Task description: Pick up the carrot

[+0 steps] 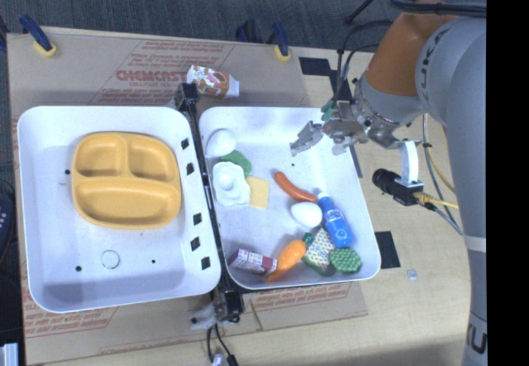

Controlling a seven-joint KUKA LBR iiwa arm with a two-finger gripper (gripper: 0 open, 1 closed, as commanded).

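Observation:
The carrot (288,258), orange with a green top, lies near the front edge of the right bin (273,121), between a small wrapped packet (252,260) and a green knitted item (331,257). My gripper (317,144) hovers over the far right part of that bin, well behind the carrot. Its fingers are spread open with nothing between them.
The right bin also holds an orange sausage (293,186), a white egg (307,214), a blue bottle (334,221), a yellow cheese slice (259,192), white and green pieces (229,174) and another egg (220,142). The left bin (50,273) holds a yellow divided tray (126,178).

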